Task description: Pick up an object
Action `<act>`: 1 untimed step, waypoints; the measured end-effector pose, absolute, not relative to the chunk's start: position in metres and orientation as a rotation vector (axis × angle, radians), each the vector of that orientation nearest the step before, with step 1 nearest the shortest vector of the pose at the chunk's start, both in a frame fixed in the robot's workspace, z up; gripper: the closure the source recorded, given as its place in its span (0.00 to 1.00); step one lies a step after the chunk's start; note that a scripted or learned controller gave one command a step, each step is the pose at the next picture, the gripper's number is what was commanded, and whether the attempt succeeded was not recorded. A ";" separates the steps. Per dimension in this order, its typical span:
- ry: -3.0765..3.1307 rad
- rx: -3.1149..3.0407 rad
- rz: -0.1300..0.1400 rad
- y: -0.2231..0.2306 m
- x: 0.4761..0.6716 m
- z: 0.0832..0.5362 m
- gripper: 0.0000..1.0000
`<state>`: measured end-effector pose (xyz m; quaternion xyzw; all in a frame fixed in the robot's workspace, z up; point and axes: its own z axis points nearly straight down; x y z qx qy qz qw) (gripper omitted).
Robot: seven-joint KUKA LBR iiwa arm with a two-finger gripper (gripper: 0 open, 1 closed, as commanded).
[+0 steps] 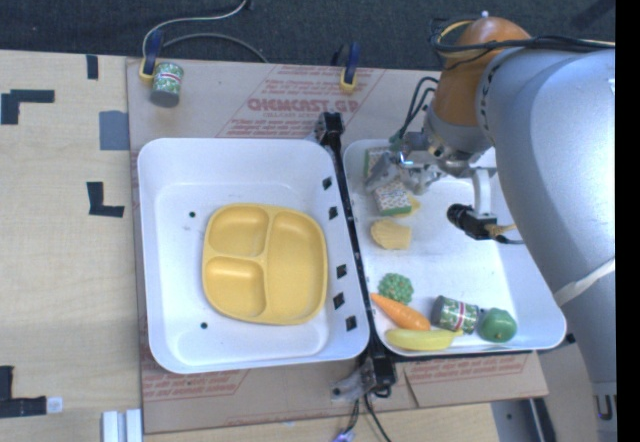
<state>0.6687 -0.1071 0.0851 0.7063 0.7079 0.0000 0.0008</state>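
Hand (pixel 400 168) hovers over upright box (pixel 392 198).

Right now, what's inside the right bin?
The right bin holds broccoli, a carrot, a banana, a can, a green apple and a yellow piece. The arm covers its far corner.

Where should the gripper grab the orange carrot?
Probably across the middle of the carrot, coming straight down. It lies flat and slanted, thin enough to pinch. The broccoli and banana crowd its ends, so the middle looks easiest.
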 end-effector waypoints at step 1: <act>2.221 2.221 0.000 -0.095 0.613 0.086 0.00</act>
